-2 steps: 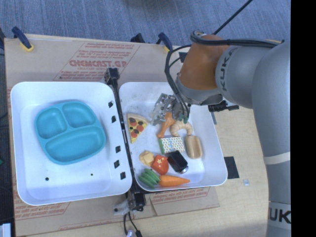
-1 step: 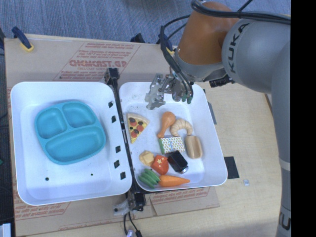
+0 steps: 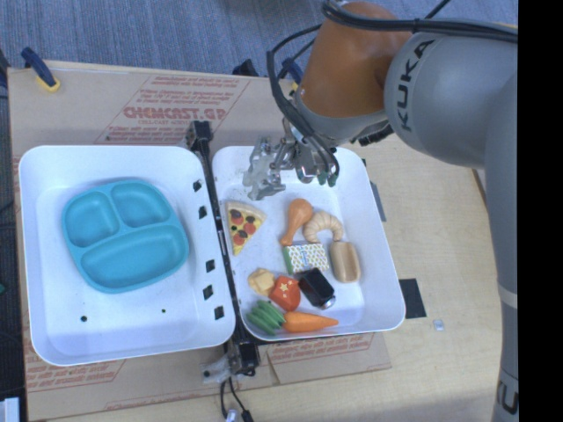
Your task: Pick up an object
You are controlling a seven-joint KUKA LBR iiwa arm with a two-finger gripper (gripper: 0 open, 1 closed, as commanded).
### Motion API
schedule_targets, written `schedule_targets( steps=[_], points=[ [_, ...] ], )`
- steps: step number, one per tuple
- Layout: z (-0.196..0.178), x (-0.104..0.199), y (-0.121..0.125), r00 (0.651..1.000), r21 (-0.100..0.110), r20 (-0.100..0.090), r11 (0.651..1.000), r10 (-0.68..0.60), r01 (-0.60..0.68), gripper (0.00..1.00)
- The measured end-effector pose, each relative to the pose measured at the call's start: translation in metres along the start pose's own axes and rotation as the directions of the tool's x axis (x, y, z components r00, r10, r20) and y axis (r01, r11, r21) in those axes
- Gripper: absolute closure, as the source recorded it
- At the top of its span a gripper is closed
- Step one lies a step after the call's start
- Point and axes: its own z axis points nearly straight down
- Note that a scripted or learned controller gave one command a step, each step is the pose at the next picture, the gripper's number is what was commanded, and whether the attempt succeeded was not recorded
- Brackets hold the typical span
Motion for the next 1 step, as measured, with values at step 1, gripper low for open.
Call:
schedule_targets(
  steps=[1],
  points=[
    [-0.0210,0.0087,0.0174,0.943,0.002,0.004,0.943,-0.332,0.332,1.00]
  ],
)
